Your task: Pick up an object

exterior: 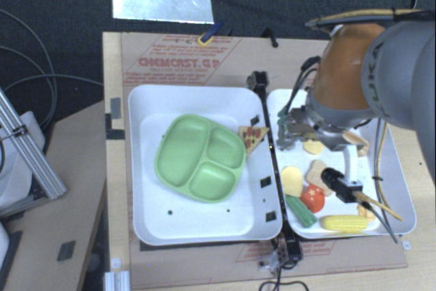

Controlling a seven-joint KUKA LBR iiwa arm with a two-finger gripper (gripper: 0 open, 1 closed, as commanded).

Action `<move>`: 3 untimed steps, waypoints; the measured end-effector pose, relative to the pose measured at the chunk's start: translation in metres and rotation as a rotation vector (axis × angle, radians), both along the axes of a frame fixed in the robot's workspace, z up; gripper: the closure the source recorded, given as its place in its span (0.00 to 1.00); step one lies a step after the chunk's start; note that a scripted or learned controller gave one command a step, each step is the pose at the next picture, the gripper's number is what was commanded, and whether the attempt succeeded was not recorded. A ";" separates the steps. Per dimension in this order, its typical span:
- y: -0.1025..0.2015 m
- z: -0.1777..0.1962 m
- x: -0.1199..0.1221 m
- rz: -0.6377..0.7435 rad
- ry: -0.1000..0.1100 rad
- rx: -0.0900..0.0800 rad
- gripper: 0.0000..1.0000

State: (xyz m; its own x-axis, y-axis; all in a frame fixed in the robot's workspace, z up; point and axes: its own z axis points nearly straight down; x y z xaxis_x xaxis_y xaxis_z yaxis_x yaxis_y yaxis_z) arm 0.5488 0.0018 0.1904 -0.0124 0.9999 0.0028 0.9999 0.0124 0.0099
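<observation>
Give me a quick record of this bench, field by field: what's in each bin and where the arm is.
left bin: green divided plate; pizza slice toy at the plate's right edge
right bin: toy food near the front, including corn cob, tomato, green vegetable, yellow piece
arm: over the right bin's rear half
tool: low near the divider; finger state unclear
held object: none seen

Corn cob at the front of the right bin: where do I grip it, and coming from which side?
Probably the corn cob at its middle, from straight above, fingers closing across its short width. It lies flat and lengthwise along the right bin front wall.
</observation>
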 end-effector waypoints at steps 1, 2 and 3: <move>0.055 -0.007 -0.065 -0.003 0.014 0.000 1.00; -0.040 0.039 -0.061 -0.020 0.002 -0.007 1.00; 0.020 0.071 -0.061 -0.003 0.004 -0.001 1.00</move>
State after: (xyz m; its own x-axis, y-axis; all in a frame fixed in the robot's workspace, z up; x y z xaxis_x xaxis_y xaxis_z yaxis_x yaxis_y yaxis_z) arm 0.4878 0.0214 0.2616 -0.0096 1.0000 0.0014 0.9999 0.0096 0.0060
